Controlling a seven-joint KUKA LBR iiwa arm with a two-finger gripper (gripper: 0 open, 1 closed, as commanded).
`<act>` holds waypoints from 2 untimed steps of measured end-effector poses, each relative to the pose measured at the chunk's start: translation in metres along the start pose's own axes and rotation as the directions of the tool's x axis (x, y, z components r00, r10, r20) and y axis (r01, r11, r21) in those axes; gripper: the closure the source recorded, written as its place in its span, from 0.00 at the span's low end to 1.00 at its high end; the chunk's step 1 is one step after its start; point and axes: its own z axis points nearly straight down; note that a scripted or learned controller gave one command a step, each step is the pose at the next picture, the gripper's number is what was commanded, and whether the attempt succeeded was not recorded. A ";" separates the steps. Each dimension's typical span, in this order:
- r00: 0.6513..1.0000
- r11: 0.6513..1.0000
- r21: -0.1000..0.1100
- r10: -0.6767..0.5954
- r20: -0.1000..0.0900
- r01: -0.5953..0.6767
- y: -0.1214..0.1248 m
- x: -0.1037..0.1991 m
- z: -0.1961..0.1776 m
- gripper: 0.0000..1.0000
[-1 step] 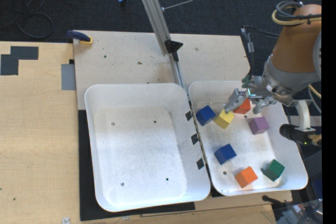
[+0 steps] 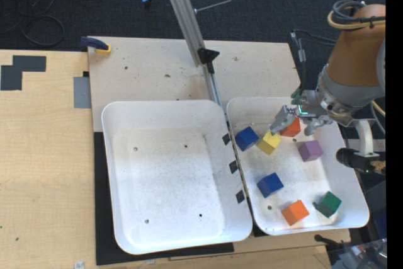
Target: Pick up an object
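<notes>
The big bin on the left (image 2: 126, 129) has nothing for me to grab, so I look past it to the right bin (image 2: 352, 211), where all the blocks sit. First, by the wall between the bins, there is a blue block (image 2: 246, 137). Just beside it, almost touching, is a yellow block (image 2: 269, 142). That yellow one looks like my best pick, though this is only my guess. My gripper (image 2: 284, 120) hangs just above it and a little to the right, so the yellow block lies down and to the left of me. One of my fingers (image 2: 279, 118) points at it. My fingers look spread apart with nothing between them, but the view is a bit blurry there, so I am not fully sure. The yellow block sits turned like a diamond, so I may need to twist to meet its flat sides. The blue block so close by could get bumped. Right behind me is a red-orange block (image 2: 291, 128), very near too. Further right lies a purple block (image 2: 309, 150). Lower down are a second blue block (image 2: 270, 184), an orange block (image 2: 295, 211) and a green block (image 2: 328, 204), well apart from me.
</notes>
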 end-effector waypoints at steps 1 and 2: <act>1.000 1.000 0.006 0.002 -0.001 -0.002 -0.007 0.008 0.050 0.00; 1.000 1.000 0.007 -0.001 0.000 0.001 -0.009 -0.002 0.107 0.00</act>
